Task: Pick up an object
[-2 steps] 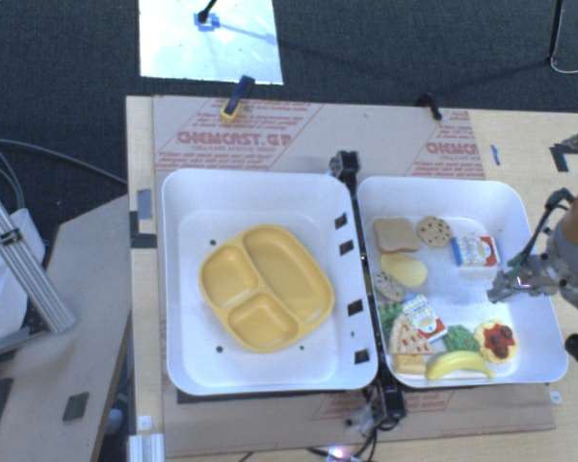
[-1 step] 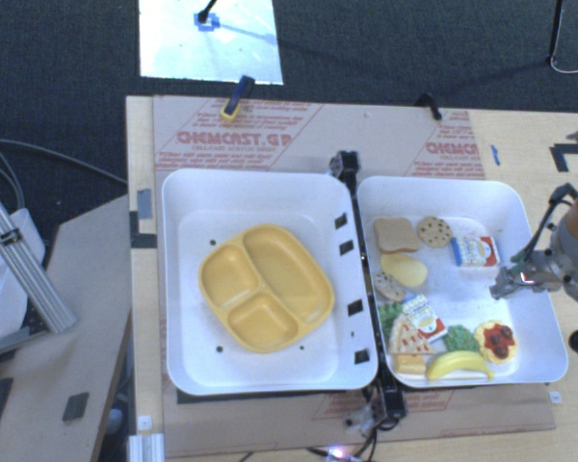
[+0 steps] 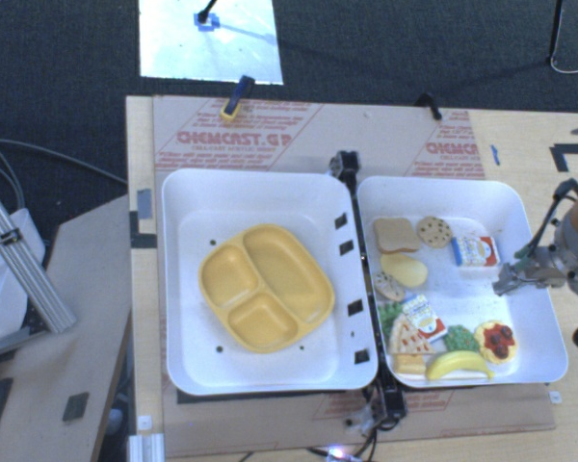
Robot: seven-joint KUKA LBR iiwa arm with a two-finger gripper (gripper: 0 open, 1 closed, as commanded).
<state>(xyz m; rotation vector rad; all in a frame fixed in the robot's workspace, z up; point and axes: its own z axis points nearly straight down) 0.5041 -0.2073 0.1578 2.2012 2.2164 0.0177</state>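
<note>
Looking at your gripper [image 3: 511, 282], you are seeing its state unclear; a white carton [image 3: 475, 250] is lying at ten o'clock.

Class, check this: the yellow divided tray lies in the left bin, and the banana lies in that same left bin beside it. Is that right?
Not quite. The camera view shows the yellow divided tray in the left bin, but the banana lies in the right bin, at its near edge.

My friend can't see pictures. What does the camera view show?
A robot gripper hovers over the right white bin, full of toy food like a banana and cookie. The left bin holds a yellow divided tray.
</note>
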